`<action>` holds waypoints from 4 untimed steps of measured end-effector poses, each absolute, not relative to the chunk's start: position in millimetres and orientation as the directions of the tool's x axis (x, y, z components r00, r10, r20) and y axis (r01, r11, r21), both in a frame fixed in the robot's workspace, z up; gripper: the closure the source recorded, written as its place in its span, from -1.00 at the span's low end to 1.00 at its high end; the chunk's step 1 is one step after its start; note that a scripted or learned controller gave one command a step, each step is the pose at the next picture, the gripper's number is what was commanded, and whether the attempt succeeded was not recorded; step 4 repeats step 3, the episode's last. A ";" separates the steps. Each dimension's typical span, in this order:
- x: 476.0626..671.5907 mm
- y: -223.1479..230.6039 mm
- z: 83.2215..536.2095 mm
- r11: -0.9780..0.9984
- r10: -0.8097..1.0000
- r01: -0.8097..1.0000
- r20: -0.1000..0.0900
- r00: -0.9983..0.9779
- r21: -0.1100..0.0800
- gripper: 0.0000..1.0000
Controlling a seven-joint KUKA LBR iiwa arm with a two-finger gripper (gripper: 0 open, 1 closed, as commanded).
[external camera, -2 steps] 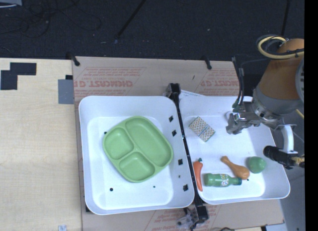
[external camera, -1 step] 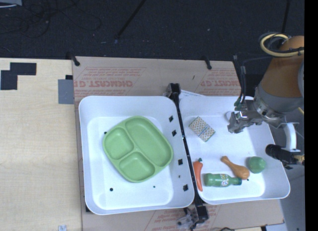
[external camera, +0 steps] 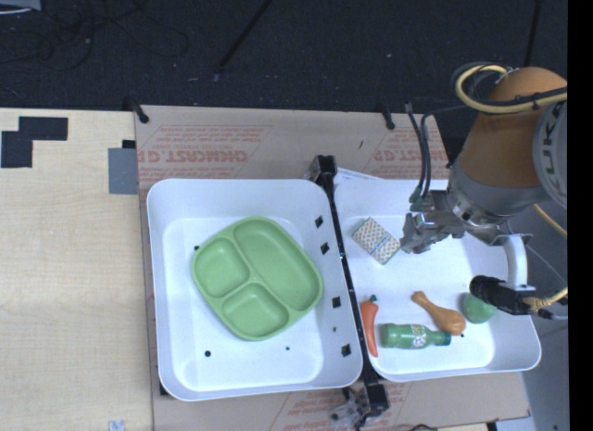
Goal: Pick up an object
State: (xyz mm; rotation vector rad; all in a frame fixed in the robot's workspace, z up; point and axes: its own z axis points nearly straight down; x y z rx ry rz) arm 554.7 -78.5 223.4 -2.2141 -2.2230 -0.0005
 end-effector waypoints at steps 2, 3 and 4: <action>540.4 25.5 206.1 0.004 1.000 1.000 0.002 -0.004 -0.005 1.00; 529.4 67.0 206.7 0.004 1.000 1.000 0.002 -0.004 -0.006 1.00; 529.4 67.0 206.7 0.004 1.000 1.000 0.002 -0.004 -0.006 1.00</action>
